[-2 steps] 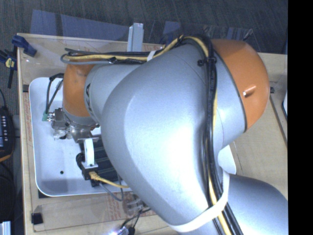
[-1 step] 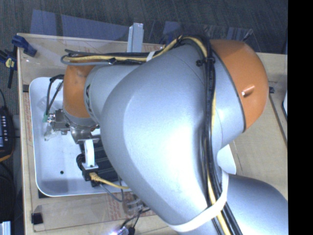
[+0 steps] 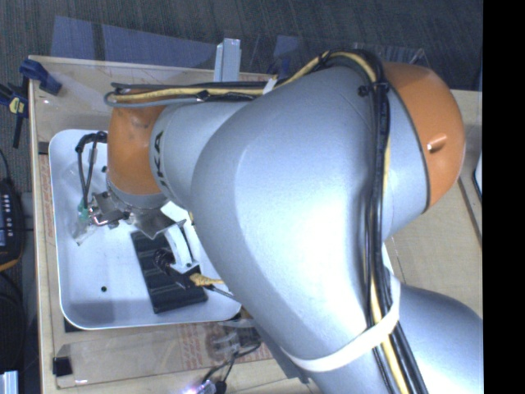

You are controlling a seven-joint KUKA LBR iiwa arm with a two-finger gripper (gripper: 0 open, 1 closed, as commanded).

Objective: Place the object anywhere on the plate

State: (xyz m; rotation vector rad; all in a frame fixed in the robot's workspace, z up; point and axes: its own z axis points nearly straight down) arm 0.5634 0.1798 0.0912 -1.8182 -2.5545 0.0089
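My arm reaches across the bench from the right and hides most of it. The gripper hangs low over the left part of the left white bin, below the orange wrist band. Its tip is a small metallic shape with a green spot, close to the bin floor. I can make out nothing between the tip and the floor. The arm covers the rest of this bin and whatever lies to its right.
A tiny dark speck lies on the bin floor near the front. The bin's bare white floor stretches in front of the gripper. A blue clamp sits at the wooden bench's back left corner.
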